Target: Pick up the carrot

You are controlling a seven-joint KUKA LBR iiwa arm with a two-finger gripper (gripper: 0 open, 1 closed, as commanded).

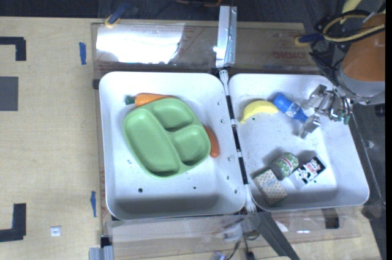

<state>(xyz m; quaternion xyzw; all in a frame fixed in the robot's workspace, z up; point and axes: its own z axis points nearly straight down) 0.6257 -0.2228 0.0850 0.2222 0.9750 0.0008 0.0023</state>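
Seen from above at a slant, two shallow white bins sat side by side on a bench. In the left bin (116, 191) lay a green divided plate (166, 136), tilted across the middle. The carrot (153, 98) lay mostly hidden beneath it: an orange length with a green top stuck out at the plate's far left edge, and another orange bit (213, 142) showed at the plate's right edge. Whether these were one carrot or two could not be told. The right bin (349, 185) held a banana (260, 109) near its far left corner, a blue bottle (288, 106) just right of the banana, and three small packages near the front: a patterned one (270, 185), a green can (285, 164) and a black and white carton (310, 170). The gripper (313, 124) hung over the far right part of the right bin, just beside the bottle, with nothing seen between its fingers; the jaws looked spread apart, though the metal parts were small and hard to read. The arm reached in from the right. The task seemed to be at its start, with the gripper well apart from the carrot and in the wrong bin. The next move would likely call for crossing the divider to the left bin and coming down on the exposed far end, where the plate overlapped it and left little room to grasp.
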